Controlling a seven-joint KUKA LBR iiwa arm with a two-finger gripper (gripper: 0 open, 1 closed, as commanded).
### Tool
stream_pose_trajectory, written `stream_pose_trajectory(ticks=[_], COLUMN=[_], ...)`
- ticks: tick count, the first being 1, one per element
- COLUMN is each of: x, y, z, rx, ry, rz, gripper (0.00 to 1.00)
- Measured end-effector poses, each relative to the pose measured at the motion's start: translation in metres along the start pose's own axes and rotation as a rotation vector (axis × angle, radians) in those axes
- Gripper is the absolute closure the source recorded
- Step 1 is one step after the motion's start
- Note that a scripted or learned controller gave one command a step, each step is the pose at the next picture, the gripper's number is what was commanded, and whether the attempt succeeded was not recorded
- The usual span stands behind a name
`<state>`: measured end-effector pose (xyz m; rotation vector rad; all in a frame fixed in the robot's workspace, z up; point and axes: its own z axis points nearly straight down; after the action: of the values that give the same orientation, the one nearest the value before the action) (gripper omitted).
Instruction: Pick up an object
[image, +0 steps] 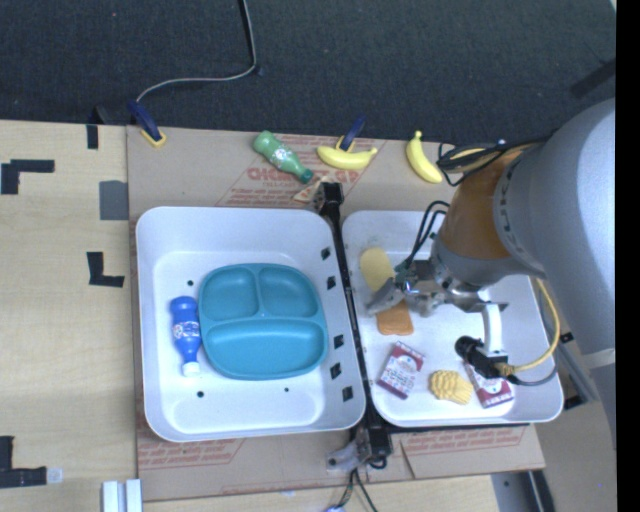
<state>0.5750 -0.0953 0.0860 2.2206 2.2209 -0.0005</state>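
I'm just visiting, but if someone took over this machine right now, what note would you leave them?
End effector: low in the right bin, over an orange block and beside a yellow piece.
Also in that bin: red box, yellow toy.
Left bin: blue tray, blue bottle.
Done: nothing lifted yet.
Left: grasp one object and raise it.

Light wooden bench under a dark carpeted floor strip

The bench (60, 330) has a pale wood-grain top with small black angle marks (100, 268) at its left side, and a sheet of brown printed cardboard (250, 185) lies across its middle. Beyond the far edge runs dark, speckled carpet (400, 60) — a thin pale cable (215, 75) trails over it toward the bench, ending near a blue clamp (148, 124). Lighting is even, with soft shadows.
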Motion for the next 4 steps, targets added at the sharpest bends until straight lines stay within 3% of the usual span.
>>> stream_pose_trajectory(ticks=[1,2,4], x=[-0.001,-0.006,-0.001], y=[-0.022,-0.001,-0.029], z=[-0.001,0.000,-0.001], rx=[-0.006,0.000,-0.007], ry=[-0.002,0.001,-0.003], rz=[-0.001,-0.001,0.000], gripper=[0.00,0.00,0.00])
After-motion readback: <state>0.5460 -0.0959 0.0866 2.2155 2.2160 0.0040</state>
